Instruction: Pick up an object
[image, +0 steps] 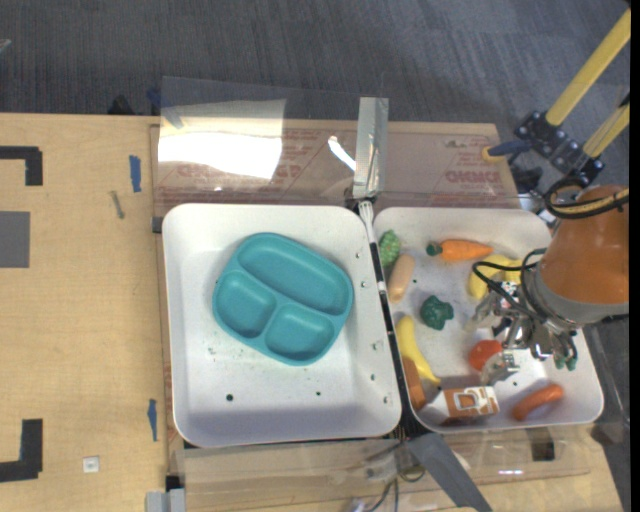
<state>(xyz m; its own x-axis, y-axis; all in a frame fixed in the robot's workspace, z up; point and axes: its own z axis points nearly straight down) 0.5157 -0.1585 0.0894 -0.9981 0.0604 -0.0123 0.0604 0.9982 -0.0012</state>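
My gripper (512, 345) hangs low over the right bin (585, 395), under the arm's orange band (590, 262). A red tomato (484, 354) lies right at the gripper's left side; whether they touch I cannot tell. Close by in that bin are a yellow piece (478, 284), a dark green broccoli (436, 312), an orange carrot (458, 250), a banana (412, 345), a red-orange sausage (537, 401) and a small orange-and-white box (470, 402). The gripper body hides part of the bin floor beneath it.
The left bin (190, 400) holds a teal divided plate (284, 297). Along the right bin's left wall lie a green piece (388, 243), a tan piece (400, 276) and a brown piece (413, 384). A metal divider (369, 150) stands behind the bins.
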